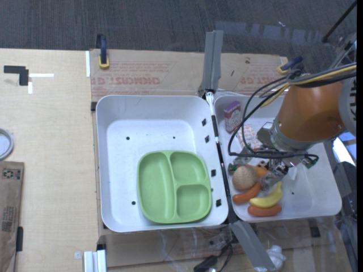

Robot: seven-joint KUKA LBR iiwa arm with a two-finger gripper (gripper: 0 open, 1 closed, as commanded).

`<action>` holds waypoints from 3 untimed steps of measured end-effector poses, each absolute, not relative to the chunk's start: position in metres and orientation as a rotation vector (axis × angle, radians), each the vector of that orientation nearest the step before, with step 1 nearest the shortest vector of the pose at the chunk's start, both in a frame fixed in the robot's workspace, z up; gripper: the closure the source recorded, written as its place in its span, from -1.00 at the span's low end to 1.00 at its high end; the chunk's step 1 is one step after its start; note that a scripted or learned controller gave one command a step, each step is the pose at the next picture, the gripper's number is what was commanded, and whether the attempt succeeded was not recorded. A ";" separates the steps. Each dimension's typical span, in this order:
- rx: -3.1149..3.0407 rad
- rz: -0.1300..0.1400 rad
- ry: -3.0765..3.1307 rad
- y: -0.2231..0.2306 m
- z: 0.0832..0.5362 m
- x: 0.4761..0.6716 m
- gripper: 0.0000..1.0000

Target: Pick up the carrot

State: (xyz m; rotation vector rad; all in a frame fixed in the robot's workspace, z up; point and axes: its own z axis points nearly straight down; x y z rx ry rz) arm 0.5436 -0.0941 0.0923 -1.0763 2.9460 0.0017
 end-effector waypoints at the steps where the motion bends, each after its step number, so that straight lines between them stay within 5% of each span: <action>1: -1.066 0.003 2.945 -0.094 0.102 0.545 1.00; 2: -1.469 0.001 2.771 -0.068 0.192 0.584 1.00; 3: -1.656 0.004 2.668 -0.058 0.191 0.532 1.00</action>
